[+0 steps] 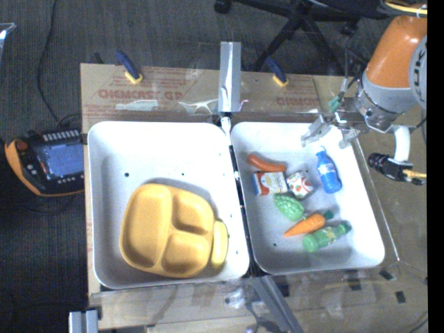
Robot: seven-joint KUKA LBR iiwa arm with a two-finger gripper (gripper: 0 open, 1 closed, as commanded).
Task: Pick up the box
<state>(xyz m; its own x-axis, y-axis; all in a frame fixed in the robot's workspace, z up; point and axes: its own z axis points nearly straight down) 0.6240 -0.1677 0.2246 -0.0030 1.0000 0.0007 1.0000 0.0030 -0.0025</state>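
Camera view puts your gripper (330,132) over the far rim of the right bin (371,255), its two fingers spread apart with nothing between them. The box (269,182), red and white, lies in that bin nearer the camera and well to the gripper's left, just beside a smaller carton (300,184) and below a sausage (266,163). A blue bottle (329,171) sits close under the gripper, on the near side. You are in the approach step: nothing is grasped yet. Next, I judge, you must carry the gripper left and nearer, centre it over the box, then descend without nudging the carton.
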